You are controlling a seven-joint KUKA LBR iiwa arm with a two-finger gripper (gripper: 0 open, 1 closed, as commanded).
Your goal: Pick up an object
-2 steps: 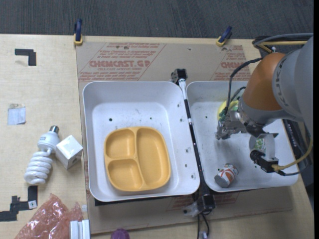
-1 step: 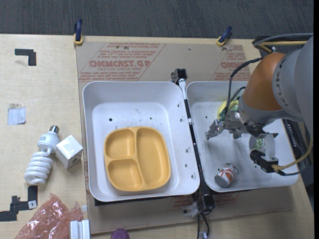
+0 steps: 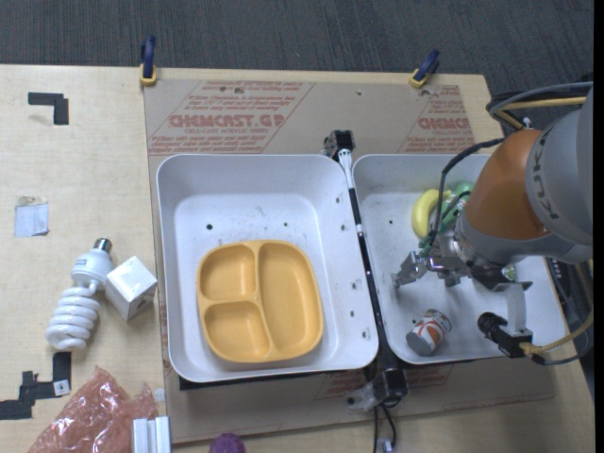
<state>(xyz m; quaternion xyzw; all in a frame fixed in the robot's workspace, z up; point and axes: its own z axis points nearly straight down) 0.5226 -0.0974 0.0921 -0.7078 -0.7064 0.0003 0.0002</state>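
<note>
The right bin holds a yellow banana-shaped object with a green item beside it, both near the far wall and partly hidden by the arm. A small red-and-white can lies on its side near the bin's front wall. My gripper is low over the middle of the right bin's floor, between the yellow object and the can, and touches neither. Nothing shows in its grasp. In the left bin a yellow divided plate lies flat.
A black divider rail runs between the bins. The arm's orange band and grey body cover the right bin's right side. On the bench to the left lie a spiral light bulb, a white cube and a red mesh bag.
</note>
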